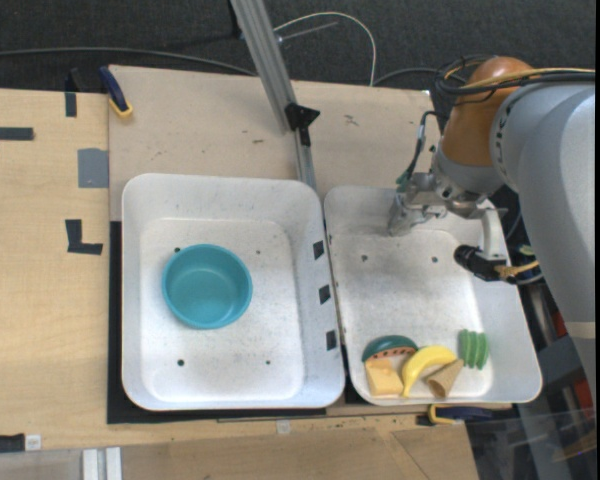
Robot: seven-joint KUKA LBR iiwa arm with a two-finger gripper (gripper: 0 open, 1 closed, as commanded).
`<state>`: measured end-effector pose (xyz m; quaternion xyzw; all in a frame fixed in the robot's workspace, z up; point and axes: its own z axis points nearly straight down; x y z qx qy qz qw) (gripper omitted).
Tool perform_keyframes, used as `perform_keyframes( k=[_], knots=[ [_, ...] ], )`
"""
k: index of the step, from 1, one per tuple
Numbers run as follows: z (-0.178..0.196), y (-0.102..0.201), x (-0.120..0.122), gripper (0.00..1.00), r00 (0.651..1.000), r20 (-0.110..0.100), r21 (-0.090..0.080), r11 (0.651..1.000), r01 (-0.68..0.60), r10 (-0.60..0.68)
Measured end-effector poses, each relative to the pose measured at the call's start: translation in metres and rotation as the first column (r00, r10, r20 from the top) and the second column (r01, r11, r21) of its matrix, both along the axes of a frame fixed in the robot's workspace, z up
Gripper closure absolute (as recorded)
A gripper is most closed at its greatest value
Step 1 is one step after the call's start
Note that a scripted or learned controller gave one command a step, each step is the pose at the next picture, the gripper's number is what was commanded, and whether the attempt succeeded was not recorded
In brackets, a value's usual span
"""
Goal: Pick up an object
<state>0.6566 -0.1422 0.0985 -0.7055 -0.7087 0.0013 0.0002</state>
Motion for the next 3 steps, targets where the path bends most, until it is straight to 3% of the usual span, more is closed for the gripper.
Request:
perform_keyframes(
  k=[2, 3],
  knots=[
    [0.117, 0.004, 0.006, 1.0, 1.0, 0.007, 0.0, 1.0, 0.003, -0.003],
    [0.151, 0.004, 0.007, 1.0, 1.0, 0.005, 0.001, 1.0, 0.003, -0.003]
  ],
)
